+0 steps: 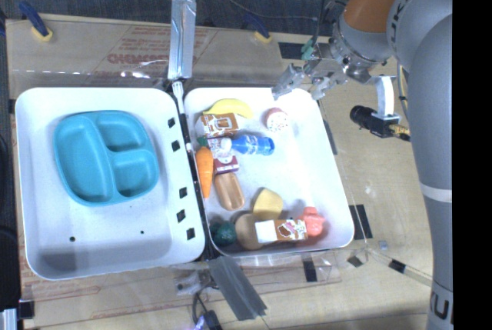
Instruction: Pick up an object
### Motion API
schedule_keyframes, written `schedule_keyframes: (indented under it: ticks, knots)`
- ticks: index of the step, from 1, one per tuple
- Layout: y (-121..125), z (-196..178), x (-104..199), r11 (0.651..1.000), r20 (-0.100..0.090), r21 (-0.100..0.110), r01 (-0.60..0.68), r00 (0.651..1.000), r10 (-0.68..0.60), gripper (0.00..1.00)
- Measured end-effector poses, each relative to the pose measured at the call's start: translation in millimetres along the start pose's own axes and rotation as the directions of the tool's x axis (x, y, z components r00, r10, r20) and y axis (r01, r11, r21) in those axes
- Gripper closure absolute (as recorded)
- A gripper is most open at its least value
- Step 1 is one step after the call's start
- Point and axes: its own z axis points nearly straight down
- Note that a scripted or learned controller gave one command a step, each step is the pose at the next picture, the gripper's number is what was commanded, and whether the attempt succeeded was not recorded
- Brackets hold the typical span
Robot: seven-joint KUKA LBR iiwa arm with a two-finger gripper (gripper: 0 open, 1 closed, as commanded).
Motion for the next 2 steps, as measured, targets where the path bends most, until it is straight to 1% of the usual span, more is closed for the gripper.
schedule_keyframes:
  ticks: [1,2]
  knots:
    - [-73,139,17,1.000,-0.002,0.010,0.004,1.000,-0.004,0.00]
    - [-33,101,-26,0.998,0.002,-0.006,0.057,0.998,-0.057,0.00]
